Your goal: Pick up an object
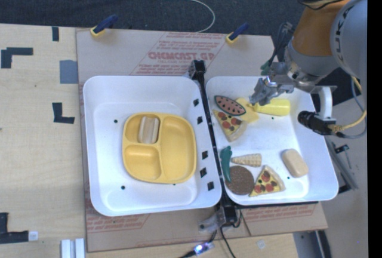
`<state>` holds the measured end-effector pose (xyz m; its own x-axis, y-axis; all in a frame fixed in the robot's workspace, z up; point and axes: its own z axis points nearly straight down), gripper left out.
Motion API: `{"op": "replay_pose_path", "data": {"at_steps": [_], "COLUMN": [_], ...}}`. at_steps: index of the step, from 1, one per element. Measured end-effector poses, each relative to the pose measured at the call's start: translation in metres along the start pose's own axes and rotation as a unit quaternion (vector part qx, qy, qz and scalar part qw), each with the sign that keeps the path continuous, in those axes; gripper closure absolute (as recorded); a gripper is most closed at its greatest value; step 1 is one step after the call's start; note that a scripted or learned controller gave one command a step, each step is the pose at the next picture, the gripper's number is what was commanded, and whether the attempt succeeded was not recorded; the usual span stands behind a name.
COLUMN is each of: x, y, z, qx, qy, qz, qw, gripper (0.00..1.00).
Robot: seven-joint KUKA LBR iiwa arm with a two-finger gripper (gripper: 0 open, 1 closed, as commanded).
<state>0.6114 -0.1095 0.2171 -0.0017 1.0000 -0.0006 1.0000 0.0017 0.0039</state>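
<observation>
My gripper hangs over the far part of the right bin, just above a yellow toy piece. Beside that piece lie an oval pepperoni-style piece and a pizza slice. Nearer the front of the same bin lie a green piece, a cone-shaped wafer, a brown round patty, a second pizza slice and a tan bread roll. Nothing shows between the fingers.
The left bin holds a yellow divided plate with a tan bread piece in its far-left compartment. A black divider runs between the bins. The arm's grey and orange body leans in from the upper right.
</observation>
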Motion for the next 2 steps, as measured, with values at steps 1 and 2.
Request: {"op": "replay_pose_path", "data": {"at_steps": [1, 2], "x": [0.001, 0.029], "y": [0.0, -0.044], "z": [-0.007, 0.0], "qx": [0.002, 0.004], "qy": [0.001, 0.001], "qz": [0.0, 0.0], "qw": [1.0, 1.0], "gripper": [1.0, 1.0]}}
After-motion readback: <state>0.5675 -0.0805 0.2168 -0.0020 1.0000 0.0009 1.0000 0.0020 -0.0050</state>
